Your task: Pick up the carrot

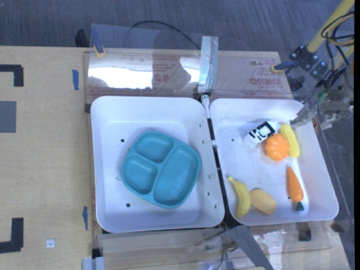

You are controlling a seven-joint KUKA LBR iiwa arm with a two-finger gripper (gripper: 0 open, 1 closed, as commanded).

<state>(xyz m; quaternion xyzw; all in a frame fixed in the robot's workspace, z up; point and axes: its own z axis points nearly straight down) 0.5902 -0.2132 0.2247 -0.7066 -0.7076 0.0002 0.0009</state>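
The carrot [295, 187] is orange with a small green tip. It lies lengthwise in the right bin [264, 167], close to that bin's right wall, with the green tip toward the front. What looks like my gripper [305, 116] hangs over the bin's far right corner, just beyond a yellow corn cob [289, 139]. It is well above the carrot in the view and apart from it. Nothing shows between it and the carrot except the corn and an orange fruit [276, 148].
A white and black packet [260, 133] lies left of the orange fruit. A banana [241, 196] and a tan potato-like piece [263, 201] lie at the bin's front. The left bin [107, 128] holds a blue divided plate [162, 168]. Cables and clamps [315, 61] crowd the far right.
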